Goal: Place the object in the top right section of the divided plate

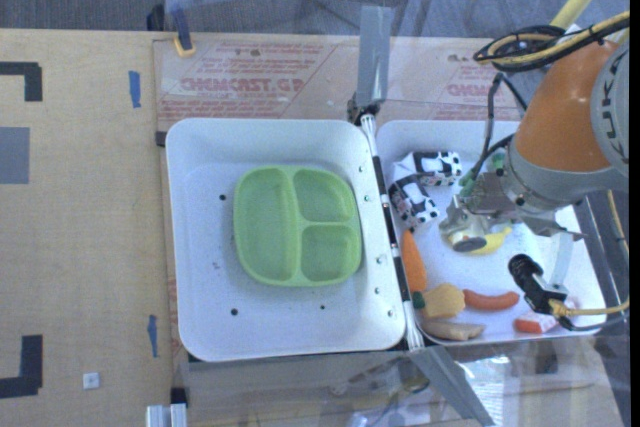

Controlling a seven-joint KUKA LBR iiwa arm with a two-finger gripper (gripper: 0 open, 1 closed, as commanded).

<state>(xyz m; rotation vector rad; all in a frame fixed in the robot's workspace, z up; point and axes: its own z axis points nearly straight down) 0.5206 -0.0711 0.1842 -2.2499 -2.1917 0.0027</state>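
The big grey and orange arm (575,130) comes in from three o'clock and hangs low over the right bin (590,290). Its gripper (470,225) sits right on top of a yellow toy (488,241), maybe a banana. I cannot tell if it has grabbed anything.

The green plate (297,225) waits in the left bin (200,245). Its one o'clock part is where the toy must go.

The toys are packed close. At ten o'clock from the gripper are black and white cow toys (425,185). At seven o'clock is a carrot (412,261). The gripper could bump those, or the smooth yellow toy could slip out.
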